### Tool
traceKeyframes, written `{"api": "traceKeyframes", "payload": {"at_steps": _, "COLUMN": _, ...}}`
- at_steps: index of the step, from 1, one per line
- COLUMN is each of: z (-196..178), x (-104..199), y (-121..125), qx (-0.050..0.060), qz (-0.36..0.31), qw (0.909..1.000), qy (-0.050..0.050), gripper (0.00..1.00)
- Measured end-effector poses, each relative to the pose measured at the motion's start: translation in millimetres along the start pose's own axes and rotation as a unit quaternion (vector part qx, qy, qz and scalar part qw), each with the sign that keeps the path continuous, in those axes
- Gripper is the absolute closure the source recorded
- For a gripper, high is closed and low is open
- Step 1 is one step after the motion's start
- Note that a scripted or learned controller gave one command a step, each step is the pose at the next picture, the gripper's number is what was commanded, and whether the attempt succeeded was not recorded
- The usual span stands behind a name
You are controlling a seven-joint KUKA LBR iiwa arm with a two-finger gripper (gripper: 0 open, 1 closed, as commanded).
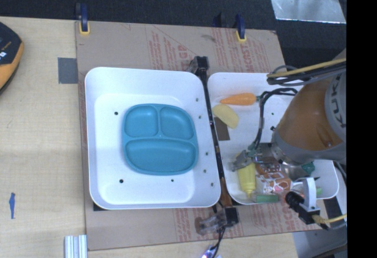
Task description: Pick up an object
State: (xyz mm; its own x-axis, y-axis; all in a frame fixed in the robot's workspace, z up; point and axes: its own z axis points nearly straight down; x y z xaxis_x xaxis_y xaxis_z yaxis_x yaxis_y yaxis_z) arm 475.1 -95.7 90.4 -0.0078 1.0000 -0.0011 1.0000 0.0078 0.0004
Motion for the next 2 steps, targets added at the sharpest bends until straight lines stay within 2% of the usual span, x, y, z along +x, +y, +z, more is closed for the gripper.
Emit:
{"api": "traceKeyframes", "payload": {"at_steps": 1, "z": -13, "x": -3, "y": 2, "qx": 0.001, "qz": 0.000, "qw": 1.0000, "qy": 0.000, "gripper": 1.00}}
{"api": "traceKeyframes", "payload": {"at_steps": 2, "z": -107, "x": 40, "y": 58, "qx": -0.004, "qz": -0.001, "qw": 1.0000, "qy": 0.001, "gripper": 1.00}}
